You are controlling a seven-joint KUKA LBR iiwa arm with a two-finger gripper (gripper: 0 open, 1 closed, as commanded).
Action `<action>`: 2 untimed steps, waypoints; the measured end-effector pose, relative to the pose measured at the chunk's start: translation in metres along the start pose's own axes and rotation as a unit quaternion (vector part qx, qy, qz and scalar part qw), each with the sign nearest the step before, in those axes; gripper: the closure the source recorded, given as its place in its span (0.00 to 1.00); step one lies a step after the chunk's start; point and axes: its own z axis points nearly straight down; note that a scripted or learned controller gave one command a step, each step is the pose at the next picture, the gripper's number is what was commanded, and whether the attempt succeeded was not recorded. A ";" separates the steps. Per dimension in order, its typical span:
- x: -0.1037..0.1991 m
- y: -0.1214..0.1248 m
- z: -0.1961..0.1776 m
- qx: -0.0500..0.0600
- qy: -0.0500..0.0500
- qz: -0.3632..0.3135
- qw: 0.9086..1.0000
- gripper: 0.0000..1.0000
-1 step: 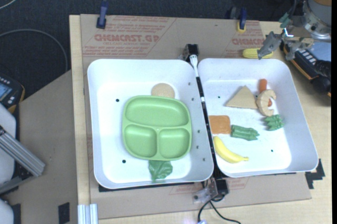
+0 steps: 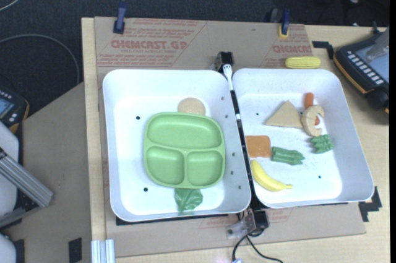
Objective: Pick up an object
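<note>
Item: banana [image 2: 270, 176], toy, lying just below the orange block [image 2: 258, 145] in the right bin [image 2: 346, 190]. Likely light, rigid, smooth plastic; curved, so best pinched across its mid-body. Gripper: state cannot be told. Neighbour: green pickle [image 2: 287, 156], right of the block.

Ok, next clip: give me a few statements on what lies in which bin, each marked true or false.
1. The green divided plate lies in the left bin. True.
2. The banana lies in the left bin. False: it lies in the right bin, near the front.
3. A leafy green piece sits just in front of the plate. True.
4. The tan wedge rests on the plate. False: it lies on the right bin's floor.
5. A yellow corn cob lies on the board behind the right bin. True.
</note>
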 end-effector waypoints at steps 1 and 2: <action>0.079 -0.050 0.068 0.013 0.007 -0.006 1.000 0.00; 0.157 -0.088 0.102 0.012 0.007 -0.007 1.000 0.00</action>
